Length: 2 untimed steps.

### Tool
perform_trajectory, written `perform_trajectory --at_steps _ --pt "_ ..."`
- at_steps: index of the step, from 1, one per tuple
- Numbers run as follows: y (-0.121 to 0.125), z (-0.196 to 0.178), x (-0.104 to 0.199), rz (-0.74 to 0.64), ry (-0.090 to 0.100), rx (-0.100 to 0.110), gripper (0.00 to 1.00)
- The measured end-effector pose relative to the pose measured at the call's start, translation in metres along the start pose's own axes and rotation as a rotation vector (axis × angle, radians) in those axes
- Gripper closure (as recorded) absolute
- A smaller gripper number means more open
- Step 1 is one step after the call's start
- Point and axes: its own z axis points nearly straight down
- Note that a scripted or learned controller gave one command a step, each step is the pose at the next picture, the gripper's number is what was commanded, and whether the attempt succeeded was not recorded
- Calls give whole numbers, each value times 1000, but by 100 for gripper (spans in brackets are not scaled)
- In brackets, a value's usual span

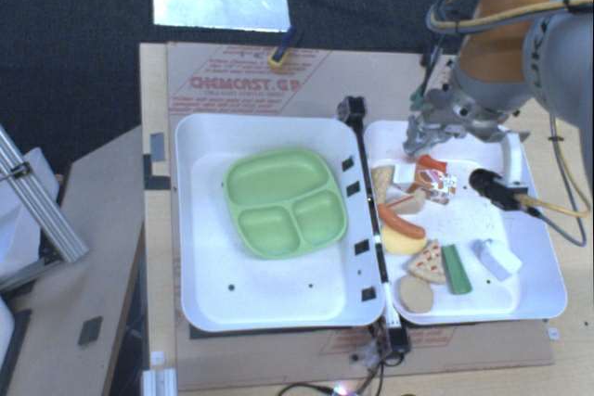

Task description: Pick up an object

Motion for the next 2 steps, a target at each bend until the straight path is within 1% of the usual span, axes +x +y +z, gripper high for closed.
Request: perform_trajectory --at_steps 1,2 --pt "-8 -6 52 2 0 1 100" --pt "-8 15 73 4 -2 2 100"
